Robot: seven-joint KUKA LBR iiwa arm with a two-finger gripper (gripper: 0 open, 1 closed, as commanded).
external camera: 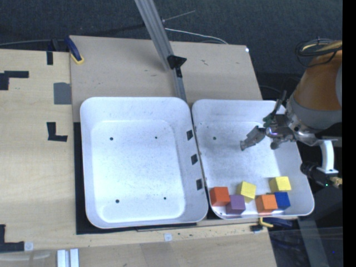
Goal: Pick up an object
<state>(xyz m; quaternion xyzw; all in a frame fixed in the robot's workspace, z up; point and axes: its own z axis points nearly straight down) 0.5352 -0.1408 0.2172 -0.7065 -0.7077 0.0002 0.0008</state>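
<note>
Since blocks look light, stiff, grip 2 flat sides; claw looks parted, holding nothing, above right bin.

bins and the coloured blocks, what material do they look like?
Bins: probably moulded plastic, white, faint sheen, with rounded corners and dark speckling on the floors. Coloured blocks: matte, solid colours, crisp edges; painted wood or plastic, cannot tell which from here.

You will find no text, label, brand, number or sign that can be read anywhere here, neither on the two white bins, the coloured blocks, the bench, nor the arm.
</note>
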